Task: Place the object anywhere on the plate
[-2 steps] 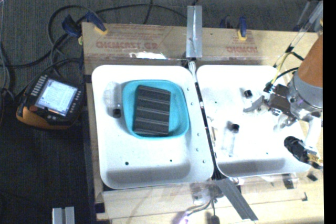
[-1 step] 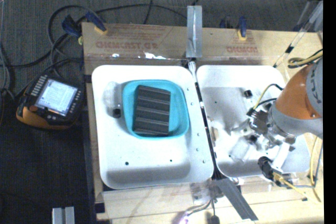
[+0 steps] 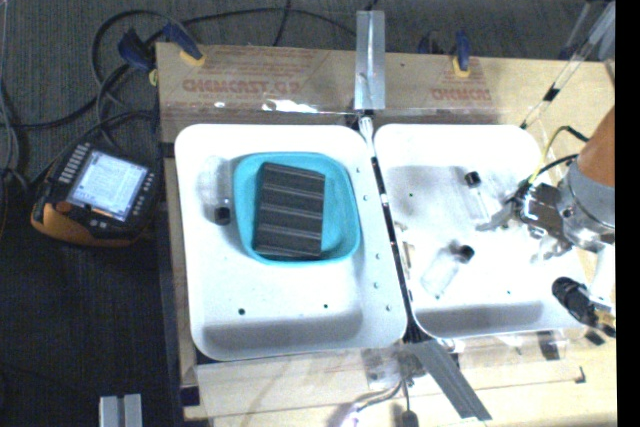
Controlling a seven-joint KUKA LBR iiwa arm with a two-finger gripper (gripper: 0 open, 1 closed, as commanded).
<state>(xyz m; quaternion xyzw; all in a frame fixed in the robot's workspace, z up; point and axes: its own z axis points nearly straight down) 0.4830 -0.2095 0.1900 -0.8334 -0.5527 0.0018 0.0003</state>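
Vial (image 3: pixel 446 265) in right bin (image 3: pixel 440 315) | gripper (image 3: pixel 522 215) nearby | finger gap: cannot tell

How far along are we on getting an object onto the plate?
Done: a dark ridged block already lies on the blue plate in the left bin. In hand: nothing visibly; the gripper sits at the right bin's right side. Left: two clear bottles with black caps lie in the right bin, and a third lies beside the plate.
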